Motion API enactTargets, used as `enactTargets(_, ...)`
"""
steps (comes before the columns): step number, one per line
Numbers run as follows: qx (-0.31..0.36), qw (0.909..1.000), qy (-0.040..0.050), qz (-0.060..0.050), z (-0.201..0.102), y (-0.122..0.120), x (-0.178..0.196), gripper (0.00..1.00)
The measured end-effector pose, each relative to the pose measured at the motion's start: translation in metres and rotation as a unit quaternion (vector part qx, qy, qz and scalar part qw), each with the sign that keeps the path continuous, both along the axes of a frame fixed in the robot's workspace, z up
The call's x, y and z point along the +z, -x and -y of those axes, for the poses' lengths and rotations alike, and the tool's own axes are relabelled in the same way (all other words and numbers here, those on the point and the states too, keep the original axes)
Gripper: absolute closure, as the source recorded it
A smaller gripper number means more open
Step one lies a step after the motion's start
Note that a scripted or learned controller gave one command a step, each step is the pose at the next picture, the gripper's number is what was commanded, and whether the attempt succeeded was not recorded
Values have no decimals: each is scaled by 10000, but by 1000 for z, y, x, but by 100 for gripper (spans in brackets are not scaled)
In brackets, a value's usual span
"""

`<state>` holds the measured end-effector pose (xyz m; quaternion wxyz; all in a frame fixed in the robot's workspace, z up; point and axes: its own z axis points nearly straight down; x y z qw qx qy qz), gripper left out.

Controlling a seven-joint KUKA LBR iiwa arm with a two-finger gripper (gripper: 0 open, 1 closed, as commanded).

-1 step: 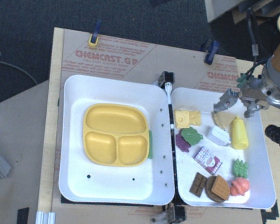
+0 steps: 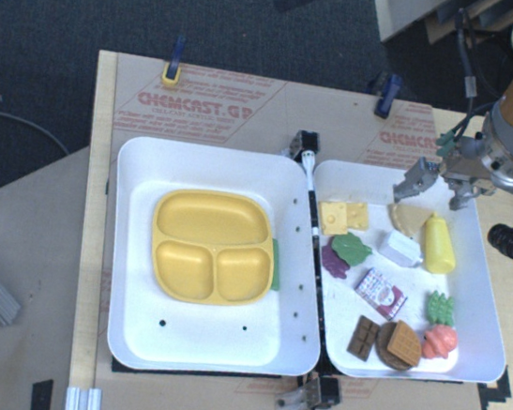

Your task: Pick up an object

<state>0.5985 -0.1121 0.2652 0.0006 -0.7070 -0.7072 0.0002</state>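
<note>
My gripper [image 2: 437, 185] hangs over the far end of the right bin [image 2: 472, 358], its two fingers spread apart with nothing between them. Just below it lie a tan flat piece [image 2: 408, 218] and a yellow mustard bottle [image 2: 438, 244]. Further into the bin are a cheese slice [image 2: 342, 215], a white block [image 2: 401, 249], green leaves [image 2: 351, 250], purple grapes [image 2: 334, 261], a pink-and-white packet [image 2: 381, 294], a chocolate bar [image 2: 364, 338], a brown waffle cookie [image 2: 400, 344], a green piece [image 2: 440, 308] and a pink piece [image 2: 441, 341].
The left bin [image 2: 117, 322] holds a yellow three-compartment tray [image 2: 213, 244] with a green strip at its right edge. Clamps [image 2: 173, 63] sit on the far side of the cardboard board. The arm comes in from the upper right.
</note>
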Motion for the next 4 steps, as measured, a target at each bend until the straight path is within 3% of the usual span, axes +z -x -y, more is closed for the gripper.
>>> enactTargets(3,0,10000,-2,-16,-2,-5,-130,0)
enactTargets(4,-11,10000,28,66,0,-9,-163,0)
